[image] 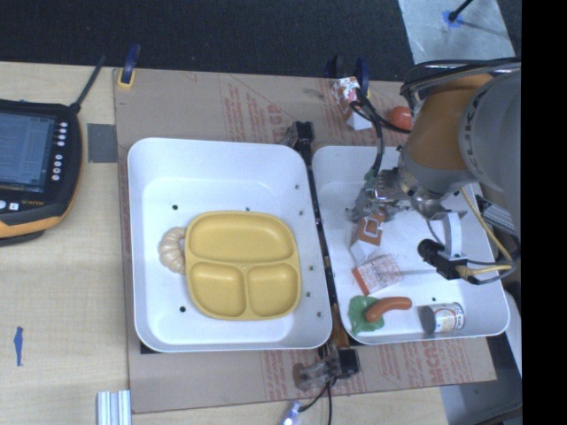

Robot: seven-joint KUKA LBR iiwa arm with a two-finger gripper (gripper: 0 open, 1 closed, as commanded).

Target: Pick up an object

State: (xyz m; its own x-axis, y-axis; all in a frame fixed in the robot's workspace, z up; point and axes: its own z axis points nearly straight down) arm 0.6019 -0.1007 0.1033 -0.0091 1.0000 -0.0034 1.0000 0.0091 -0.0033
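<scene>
Robot claw (372,209) low in right bin (330,237), over a small brown packet (368,230) (w/ wrappers nearby); grip state can't be told. Yellow tray (241,264) fills left bin (155,171).

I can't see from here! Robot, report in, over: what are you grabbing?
Gripper low in right bin, over brown packet; grip unconfirmed. Red-and-white packet, sausage, small can lie near. Yellow tray sits in left bin.

A yellow divided tray (241,264) lies in the white left bin (151,237). The hot dog toy (388,306) is orange on a green leaf (363,315). The small packet (379,273) is white and red.
</scene>
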